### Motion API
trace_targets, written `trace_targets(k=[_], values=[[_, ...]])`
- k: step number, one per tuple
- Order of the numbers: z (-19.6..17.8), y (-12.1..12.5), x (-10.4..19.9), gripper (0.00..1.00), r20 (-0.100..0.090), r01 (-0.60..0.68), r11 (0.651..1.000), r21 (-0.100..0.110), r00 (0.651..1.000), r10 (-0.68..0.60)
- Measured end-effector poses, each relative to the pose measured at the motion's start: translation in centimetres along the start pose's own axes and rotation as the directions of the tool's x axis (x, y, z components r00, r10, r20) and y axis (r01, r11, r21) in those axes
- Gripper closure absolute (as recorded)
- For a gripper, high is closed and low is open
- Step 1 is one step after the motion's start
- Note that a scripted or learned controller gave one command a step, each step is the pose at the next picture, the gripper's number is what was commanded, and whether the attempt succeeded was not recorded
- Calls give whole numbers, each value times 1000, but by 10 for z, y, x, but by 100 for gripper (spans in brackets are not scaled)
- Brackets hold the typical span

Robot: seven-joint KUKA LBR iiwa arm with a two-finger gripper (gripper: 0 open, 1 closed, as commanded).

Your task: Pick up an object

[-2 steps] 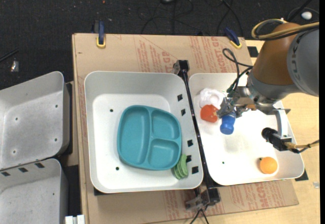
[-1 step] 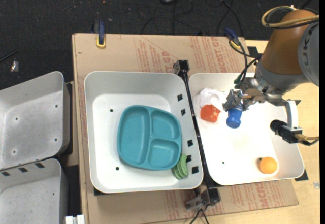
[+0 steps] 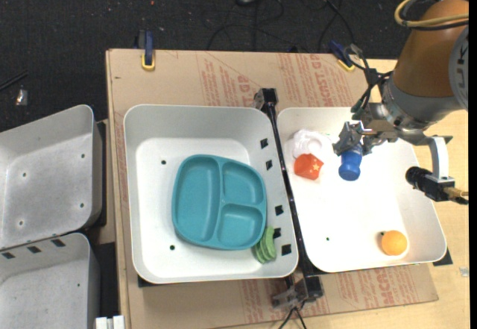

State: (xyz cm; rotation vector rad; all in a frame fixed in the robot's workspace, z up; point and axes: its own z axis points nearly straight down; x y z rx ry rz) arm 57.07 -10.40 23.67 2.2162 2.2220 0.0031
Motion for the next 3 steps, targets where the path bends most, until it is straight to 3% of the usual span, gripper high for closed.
trace_targets(k=[3], values=[[24,-22,158,100,-3,6,1000,5,1000,-6]])
